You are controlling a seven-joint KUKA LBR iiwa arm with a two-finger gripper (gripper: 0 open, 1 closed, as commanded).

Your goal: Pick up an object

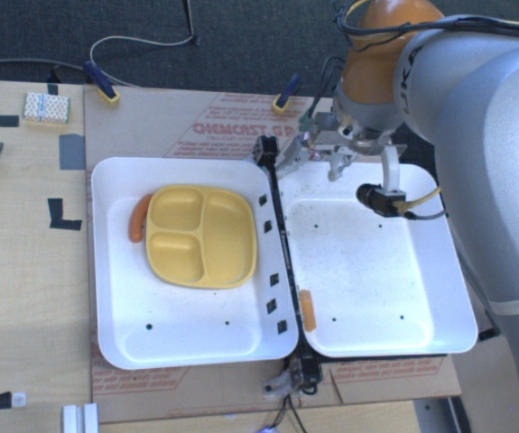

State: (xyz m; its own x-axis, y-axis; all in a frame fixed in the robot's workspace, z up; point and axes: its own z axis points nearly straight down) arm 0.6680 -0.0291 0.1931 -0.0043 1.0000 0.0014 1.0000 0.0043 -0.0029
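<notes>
Blue clamps (pixel 103 82), cardboard (pixel 232 124) beneath bins.

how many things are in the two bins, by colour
yellow: 1, the divided plate in the left bin
orange: 2, a small piece by the plate's left edge, and another at the right bin's left edge
total: 3

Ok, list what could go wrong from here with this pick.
1. The tool hovers at the right bin's back-left corner, far from any object, so closing here would likely grab nothing.
2. The small orange piece lies tight against the divider; the fingers may hit the wall.
3. The orange sausage-shaped piece is pressed against the yellow divided plate, so a grasp could shove the plate.
</notes>
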